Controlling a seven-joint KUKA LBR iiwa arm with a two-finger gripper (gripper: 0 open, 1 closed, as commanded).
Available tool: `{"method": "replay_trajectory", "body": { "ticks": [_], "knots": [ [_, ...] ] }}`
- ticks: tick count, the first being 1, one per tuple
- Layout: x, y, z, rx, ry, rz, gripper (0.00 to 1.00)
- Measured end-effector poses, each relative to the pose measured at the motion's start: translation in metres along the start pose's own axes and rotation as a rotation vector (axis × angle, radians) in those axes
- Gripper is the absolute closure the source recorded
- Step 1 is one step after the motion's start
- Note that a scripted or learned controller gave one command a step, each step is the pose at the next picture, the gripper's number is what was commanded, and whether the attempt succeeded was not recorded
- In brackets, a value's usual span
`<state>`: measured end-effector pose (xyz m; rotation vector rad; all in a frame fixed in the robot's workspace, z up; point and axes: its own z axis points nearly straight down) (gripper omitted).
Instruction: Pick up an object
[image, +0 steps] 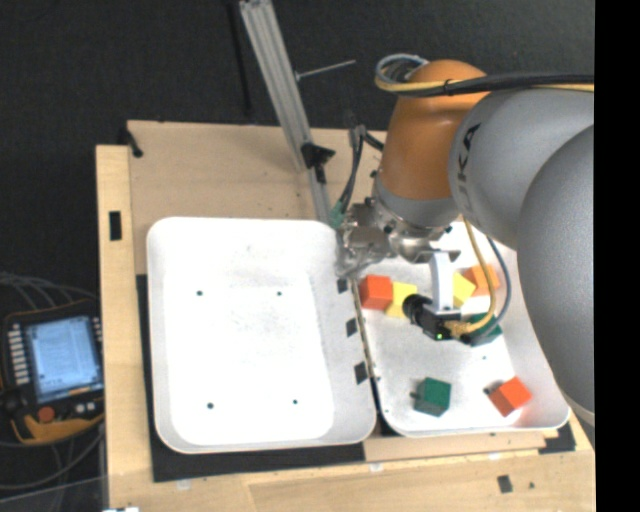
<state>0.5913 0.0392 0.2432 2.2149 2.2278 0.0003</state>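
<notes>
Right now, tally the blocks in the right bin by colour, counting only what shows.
Orange: 2, one by the gripper, one near the front right.
Yellow: 2, one beside the orange block, one partly behind the arm.
Green: 1.
Total: 5. The arm may hide more.

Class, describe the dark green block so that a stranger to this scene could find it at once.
Start at the right-hand white bin, the one under the grey and orange arm. Look along its near edge, where the dark green block lies left of an orange block. It is the only green block, lying apart from the orange and yellow blocks nearer the arm.
</notes>
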Motion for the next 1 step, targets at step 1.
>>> {"method": "replay_trajectory", "body": {
  "ticks": [1],
  "knots": [
    [0.0440, 0.0190, -0.0063, -0.002, 0.001, -0.001, 1.00]
  ]
}}
